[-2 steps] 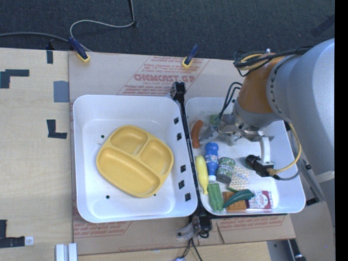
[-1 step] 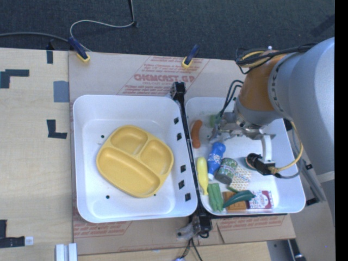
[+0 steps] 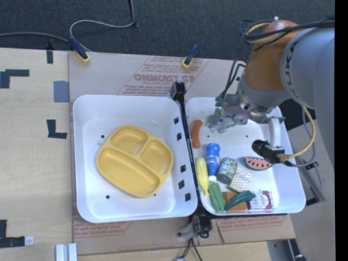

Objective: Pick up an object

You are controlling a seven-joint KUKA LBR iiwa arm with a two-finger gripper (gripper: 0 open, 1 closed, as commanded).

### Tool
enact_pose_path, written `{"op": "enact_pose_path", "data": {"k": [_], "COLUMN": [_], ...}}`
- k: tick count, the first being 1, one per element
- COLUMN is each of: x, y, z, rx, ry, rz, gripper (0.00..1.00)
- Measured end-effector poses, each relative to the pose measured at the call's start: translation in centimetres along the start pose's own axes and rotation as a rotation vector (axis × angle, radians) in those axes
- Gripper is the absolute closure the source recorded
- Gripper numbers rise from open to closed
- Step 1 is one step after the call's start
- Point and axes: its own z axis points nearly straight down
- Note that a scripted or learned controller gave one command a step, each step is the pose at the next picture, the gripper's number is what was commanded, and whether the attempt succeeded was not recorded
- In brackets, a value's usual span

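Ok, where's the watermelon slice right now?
In the camera view the watermelon slice lies in the right bin, near its right side, just right of the green can and below the gripper.

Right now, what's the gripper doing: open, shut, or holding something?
Gripper: over the upper part of the right bin, near the hot dog; open or shut cannot be told, and nothing is seen held in it.

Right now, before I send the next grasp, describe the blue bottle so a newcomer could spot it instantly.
Start at the right bin, the one crowded with toy food, under the gripper. Near its left wall, just below the small orange sausage, stands the blue bottle. It is the only blue item, white-capped, wedged between the yellow corn and the green can.
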Motion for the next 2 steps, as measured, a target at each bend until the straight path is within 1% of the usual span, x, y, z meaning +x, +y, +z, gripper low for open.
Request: {"op": "enact_pose_path", "data": {"k": [1, 2], "x": [0.0, -4.8], "y": [0.0, -4.8], "z": [0.1, 9.8], "rx": [0.002, 0.005], "ry": [0.000, 0.000], "rz": [0.000, 0.003], "gripper": [0.00, 0.00]}}
